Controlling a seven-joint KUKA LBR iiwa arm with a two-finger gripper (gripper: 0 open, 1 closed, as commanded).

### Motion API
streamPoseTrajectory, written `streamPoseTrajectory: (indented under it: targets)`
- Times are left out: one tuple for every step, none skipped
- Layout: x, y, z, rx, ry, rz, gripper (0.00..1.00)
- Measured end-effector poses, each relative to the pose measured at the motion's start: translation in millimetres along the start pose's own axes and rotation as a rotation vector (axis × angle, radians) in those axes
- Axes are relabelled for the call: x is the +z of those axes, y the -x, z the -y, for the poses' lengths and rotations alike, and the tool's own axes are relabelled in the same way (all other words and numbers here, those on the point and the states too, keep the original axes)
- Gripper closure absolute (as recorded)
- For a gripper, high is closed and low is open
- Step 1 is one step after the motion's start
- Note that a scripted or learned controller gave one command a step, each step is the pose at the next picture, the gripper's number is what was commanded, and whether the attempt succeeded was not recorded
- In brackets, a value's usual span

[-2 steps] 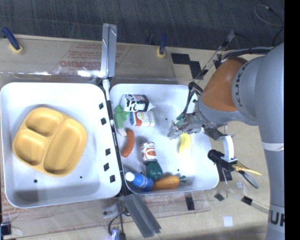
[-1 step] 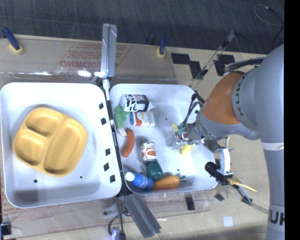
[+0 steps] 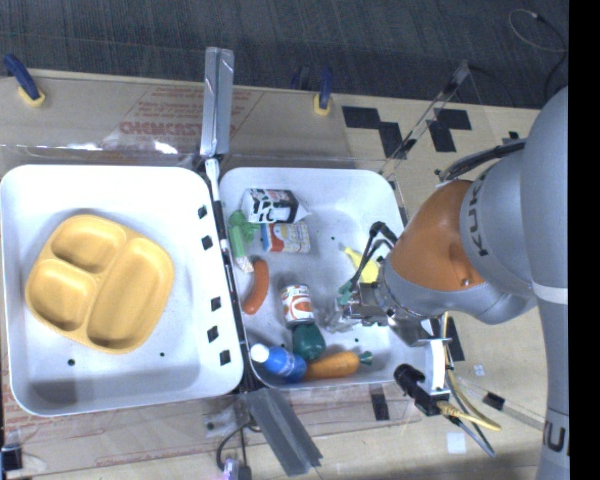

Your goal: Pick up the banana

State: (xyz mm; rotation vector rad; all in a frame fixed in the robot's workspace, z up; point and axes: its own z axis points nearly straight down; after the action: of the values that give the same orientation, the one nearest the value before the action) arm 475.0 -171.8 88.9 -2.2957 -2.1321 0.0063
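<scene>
Over the right-hand bin [image 3: 320, 181], the grey and orange arm [image 3: 450, 253] is reaching in from the right. Its jaws are hanging low among the clutter, near the bin's right wall. Whether the jaws are open or closed cannot be told from this angle, and nothing is showing between them.

The banana [image 3: 357, 259] is lying just beside the wrist, on its far side, and close to the right wall. The arm is covering most of it, leaving a short yellow stretch peeking out.

A red and white can [image 3: 298, 304] is standing just left of the jaws, with a dark green object [image 3: 308, 342] and a carrot [image 3: 332, 365] nearer the front edge. A red sausage [image 3: 256, 286] and a black and white carton [image 3: 271, 206] are lying further left, well apart from the banana.

To do this step well, the jaws probably need to be shifting back toward the yellow fruit and away from the can. They should be straddling the banana across its narrow width, near its middle. Then they should be closing gently and lifting straight up, so that neither the wall nor the neighbours are getting bumped.
</scene>
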Motion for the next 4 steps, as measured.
streamPoseTrajectory:
  targets:
    - [0,0,0,0.000,0.001,0.000,0.00]
    - [-1,4,-97,0.000,0.002,0.001,0.00]
    - [1,-13,-177,0.022,-0.011,0.002,0.00]
    - [-8,-18,-179,0.007,-0.011,0.001,1.00]
